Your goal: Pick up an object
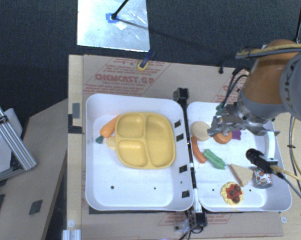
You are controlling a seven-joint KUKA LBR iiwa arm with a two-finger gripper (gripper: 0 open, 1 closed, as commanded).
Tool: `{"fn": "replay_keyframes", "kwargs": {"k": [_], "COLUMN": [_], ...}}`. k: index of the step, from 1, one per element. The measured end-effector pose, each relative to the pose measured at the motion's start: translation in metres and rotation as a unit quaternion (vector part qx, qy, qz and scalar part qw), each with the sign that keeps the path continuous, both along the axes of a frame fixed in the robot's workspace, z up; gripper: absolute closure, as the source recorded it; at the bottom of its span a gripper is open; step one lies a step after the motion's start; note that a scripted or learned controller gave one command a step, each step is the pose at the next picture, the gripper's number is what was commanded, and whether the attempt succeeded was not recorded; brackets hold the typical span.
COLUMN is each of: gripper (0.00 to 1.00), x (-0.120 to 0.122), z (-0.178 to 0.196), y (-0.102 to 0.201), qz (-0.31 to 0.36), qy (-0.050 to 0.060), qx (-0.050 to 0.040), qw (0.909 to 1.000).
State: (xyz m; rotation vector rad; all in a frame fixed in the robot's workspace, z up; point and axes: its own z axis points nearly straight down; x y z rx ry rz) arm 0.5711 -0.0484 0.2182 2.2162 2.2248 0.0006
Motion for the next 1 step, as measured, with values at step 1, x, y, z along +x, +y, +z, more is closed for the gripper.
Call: {"fn": "replay_keyframes", "kwargs": {"k": [1], "gripper": [1.0], "x": [-0.0054], "z": [0.0121], "y": [-0.0057], "qz": [-0.001], "qy": [0.0], "qx": [0.0004], "qw": [1.0]}}
